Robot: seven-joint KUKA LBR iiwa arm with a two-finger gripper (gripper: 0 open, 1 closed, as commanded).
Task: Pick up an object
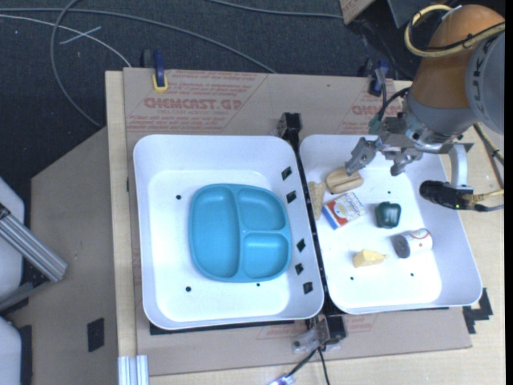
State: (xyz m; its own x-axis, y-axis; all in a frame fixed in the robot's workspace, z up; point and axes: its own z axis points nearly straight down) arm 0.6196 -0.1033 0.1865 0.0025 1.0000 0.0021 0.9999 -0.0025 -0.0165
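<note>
My gripper (374, 166) hangs over the back of the right bin (449, 287), open, with nothing between its fingers. Its left fingertip is just above and to the right of a tan block (344, 180). Below that lie a red and white carton (345, 209), a dark green object (389, 214), a grey object (401, 247), a small white and red object (420, 237) and a yellow wedge (369, 257). A tan piece (316, 196) leans at the bin's left wall.
The left bin (160, 295) holds a blue divided plate (239, 232). A black divider with clips (298, 207) runs between the bins. The grey and orange arm (453, 54) comes in from the upper right. Cables lie on the dark floor behind the bench.
</note>
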